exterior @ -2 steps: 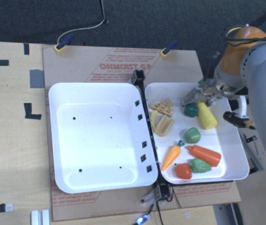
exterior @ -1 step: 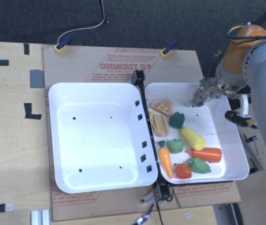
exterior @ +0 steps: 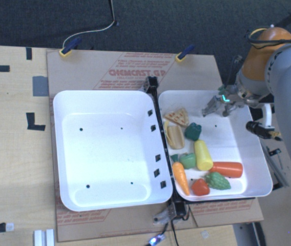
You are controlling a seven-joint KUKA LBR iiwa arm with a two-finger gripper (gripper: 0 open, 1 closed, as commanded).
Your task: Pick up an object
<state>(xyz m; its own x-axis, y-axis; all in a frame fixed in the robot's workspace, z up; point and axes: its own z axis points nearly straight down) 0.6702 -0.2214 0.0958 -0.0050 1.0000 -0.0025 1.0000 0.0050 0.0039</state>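
Green toy (exterior: 192,131) lies near, lower-left of the hand (exterior: 215,108).

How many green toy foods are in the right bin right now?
3, though more may be hidden. The dark green pepper sits mid-bin beside the bread; a lighter green piece lies left of the yellow corn; a bumpy green one sits near the front wall, under the red sausage.

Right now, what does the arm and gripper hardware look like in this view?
The arm is grey with smooth rounded casings and an orange band above the wrist. A dark bracket and cabling sit beside the wrist. The gripper is small, grey metal, with a teal-green light at its base.
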